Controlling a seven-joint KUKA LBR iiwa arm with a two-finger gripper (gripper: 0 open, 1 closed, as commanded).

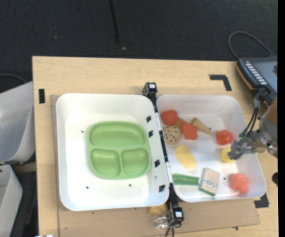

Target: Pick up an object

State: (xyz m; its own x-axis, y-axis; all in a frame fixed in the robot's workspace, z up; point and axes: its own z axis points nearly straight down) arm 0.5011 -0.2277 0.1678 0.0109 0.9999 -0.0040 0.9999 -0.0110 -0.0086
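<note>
The pincer (234,151) sits low at the right bin's (231,103) edge, touching a yellow toy (225,155). Its grip cannot be told. A green tray (119,148) lies in the left bin (73,191).

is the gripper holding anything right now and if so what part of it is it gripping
It cannot be told. The gripper sits low at the right bin's right side, against a small yellow piece, but no hold on it is visible.

no legible txt, no labels, no nos.

A green divided plate (119,149) lies in the left bin (68,181); the hand (236,151) hangs over the toy-filled right bin (231,102).
</note>
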